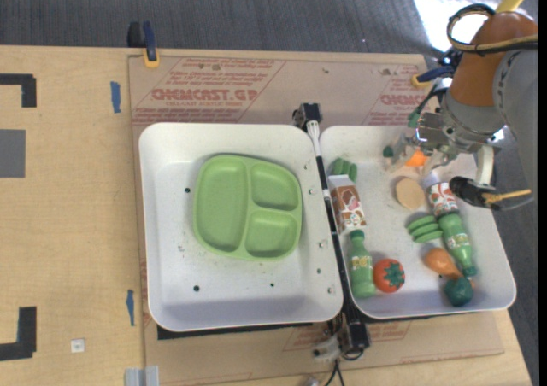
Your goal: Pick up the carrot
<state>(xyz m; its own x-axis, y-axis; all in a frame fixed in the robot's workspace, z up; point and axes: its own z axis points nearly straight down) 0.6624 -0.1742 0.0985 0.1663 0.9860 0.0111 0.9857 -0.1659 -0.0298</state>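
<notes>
Carrot (414,156), orange with a green top, near the far edge of the right bin (376,132), just beneath the gripper (432,142). Cannot tell whether clamped or released. Risks: sliding off the tapered body, or nudging the beige piece (410,195) nearby.

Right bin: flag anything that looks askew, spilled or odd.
Nothing looks spilled or damaged. The toy food lies loosely scattered in the right bin, both green bottles on their sides. The green divided plate sits flat in the left bin.
</notes>
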